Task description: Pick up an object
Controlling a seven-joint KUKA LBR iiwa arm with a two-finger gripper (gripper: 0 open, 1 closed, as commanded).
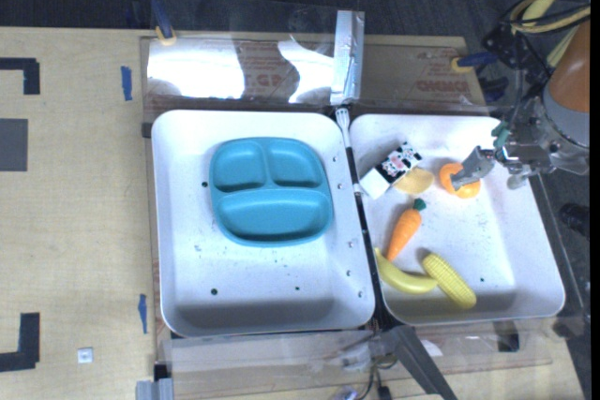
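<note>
Orange toy fruit [460, 182] lies in the right bin [525, 286], touching the gripper [480, 161]. Jaws' state cannot be told. Judged light, rigid, smooth; grip across its rounded middle.

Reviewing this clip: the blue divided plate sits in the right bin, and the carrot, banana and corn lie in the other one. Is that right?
Not quite. The camera view shows the blue divided plate in the left bin. The carrot, banana and corn lie in the other one, the right bin.
</note>
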